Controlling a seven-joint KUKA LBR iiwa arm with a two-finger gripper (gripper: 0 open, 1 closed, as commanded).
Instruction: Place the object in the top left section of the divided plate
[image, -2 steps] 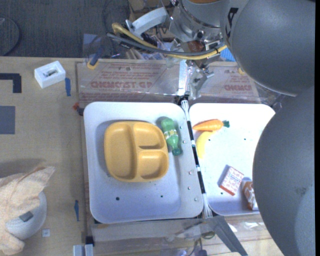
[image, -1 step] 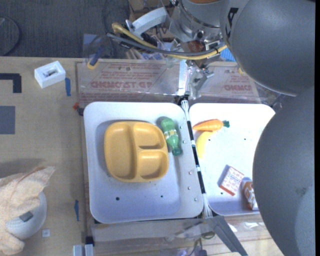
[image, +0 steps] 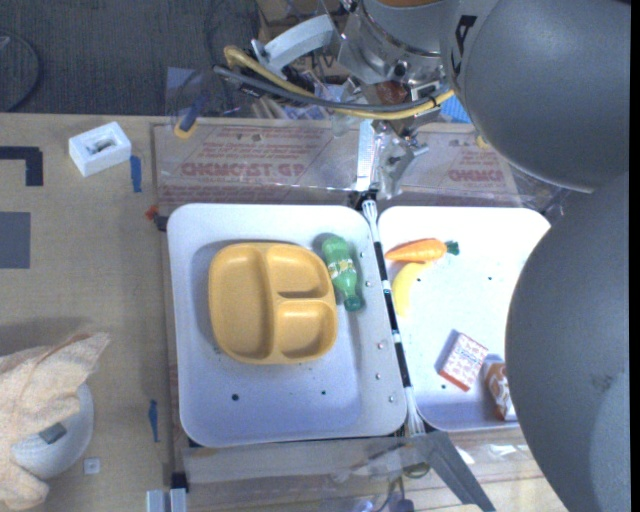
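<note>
A yellow divided plate (image: 272, 301) lies in the left bin (image: 200, 390), with its one large section on the left and two smaller ones on the right. Against the plate's right rim lies a green bottle (image: 341, 269). In the right bin (image: 480, 290) an orange carrot (image: 418, 250) and a yellow banana (image: 401, 286) lie close to the divider. My gripper (image: 388, 162) hangs above the far edge of the bins, over the divider, apart from all the objects. Nothing shows in it.
A red and white box (image: 462, 360) and a brown packet (image: 496, 389) lie at the front of the right bin, partly under the grey arm (image: 570, 300). Cables (image: 290, 85) cross behind the bins. A white box (image: 100, 148) and a cloth (image: 40, 375) lie on the bench at left.
</note>
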